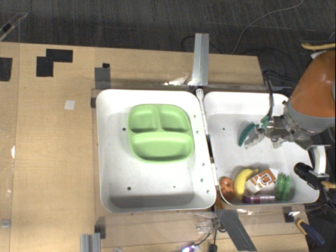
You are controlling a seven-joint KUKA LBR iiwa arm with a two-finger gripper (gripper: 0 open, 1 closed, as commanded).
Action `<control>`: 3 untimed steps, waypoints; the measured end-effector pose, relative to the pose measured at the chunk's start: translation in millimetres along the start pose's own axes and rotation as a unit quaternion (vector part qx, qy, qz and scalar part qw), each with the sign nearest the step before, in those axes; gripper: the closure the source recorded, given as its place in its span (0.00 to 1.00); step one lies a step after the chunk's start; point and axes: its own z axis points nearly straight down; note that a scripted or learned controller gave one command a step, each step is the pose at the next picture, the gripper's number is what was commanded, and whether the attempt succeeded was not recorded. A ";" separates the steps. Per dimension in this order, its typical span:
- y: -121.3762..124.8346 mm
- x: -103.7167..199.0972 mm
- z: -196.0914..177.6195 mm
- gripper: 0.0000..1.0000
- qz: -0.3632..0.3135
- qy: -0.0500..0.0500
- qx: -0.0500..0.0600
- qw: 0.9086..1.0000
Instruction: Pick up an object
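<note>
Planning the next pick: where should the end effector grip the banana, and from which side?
Judging by its pose, grip the banana across its curved middle, coming from above: an apple and a carton flank it, so only its top is free.

Left bin (113,140) with a green divided plate (159,132); right bin (231,109) with the gripper (252,134) over its bare middle, fingers apart with nothing between them, and along the near edge an apple (226,185), banana (242,180), carton (262,179), purple tube (259,198), green disc (283,187).
</note>
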 end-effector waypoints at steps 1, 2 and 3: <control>43.8 -28.4 12.0 0.00 0.021 0.000 0.000 1.000; 103.1 -21.3 103.2 0.00 -0.103 -0.001 -0.004 0.995; 82.8 -18.7 102.7 0.00 -0.095 -0.002 -0.006 0.995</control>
